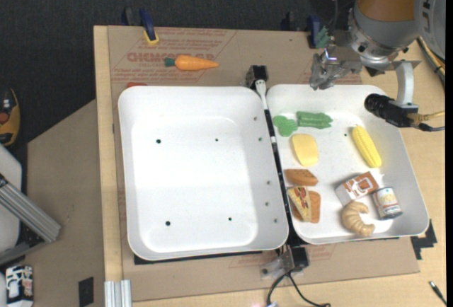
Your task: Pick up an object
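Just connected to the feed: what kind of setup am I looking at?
Likely a robotics lab pick-and-place bench: two white bins clamped to a cardboard-covered table, toy food such as a corn cob and croissant, loose cables, and the gripper overhead.

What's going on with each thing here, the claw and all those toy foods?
Gripper: above right bin's far edge, holding nothing visible.
Carrot: lying on the cardboard, outside both bins.
Corn cob: lying flat in right bin.
Croissant: lying near front rim.
Can: standing upright beside croissant.
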Controlling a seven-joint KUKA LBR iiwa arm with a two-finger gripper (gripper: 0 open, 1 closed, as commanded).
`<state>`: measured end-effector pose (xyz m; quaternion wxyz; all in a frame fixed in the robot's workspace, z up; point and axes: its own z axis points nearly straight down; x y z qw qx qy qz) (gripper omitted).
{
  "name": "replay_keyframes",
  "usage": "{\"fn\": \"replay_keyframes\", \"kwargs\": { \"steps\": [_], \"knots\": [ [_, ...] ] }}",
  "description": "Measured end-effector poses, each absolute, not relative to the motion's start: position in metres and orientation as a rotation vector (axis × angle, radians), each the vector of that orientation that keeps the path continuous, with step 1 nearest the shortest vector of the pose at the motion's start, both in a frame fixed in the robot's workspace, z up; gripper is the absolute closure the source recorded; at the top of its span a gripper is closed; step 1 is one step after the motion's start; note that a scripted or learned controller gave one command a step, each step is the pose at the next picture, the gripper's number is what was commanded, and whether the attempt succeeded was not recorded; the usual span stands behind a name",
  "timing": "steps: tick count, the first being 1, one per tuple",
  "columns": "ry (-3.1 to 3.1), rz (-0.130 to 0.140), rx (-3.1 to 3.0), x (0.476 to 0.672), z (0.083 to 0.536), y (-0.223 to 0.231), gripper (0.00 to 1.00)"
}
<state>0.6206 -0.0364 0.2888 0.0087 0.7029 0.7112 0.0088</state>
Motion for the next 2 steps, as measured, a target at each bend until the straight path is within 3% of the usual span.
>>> {"fn": "replay_keyframes", "kwargs": {
  "steps": [1, 2],
  "knots": [
    [2.214, 0.025, 2.203, 0.662, 0.481, -0.009, 1.0],
    [2.222, 0.015, 2.209, 0.658, 0.541, 0.039, 1.0]
  ]
}}
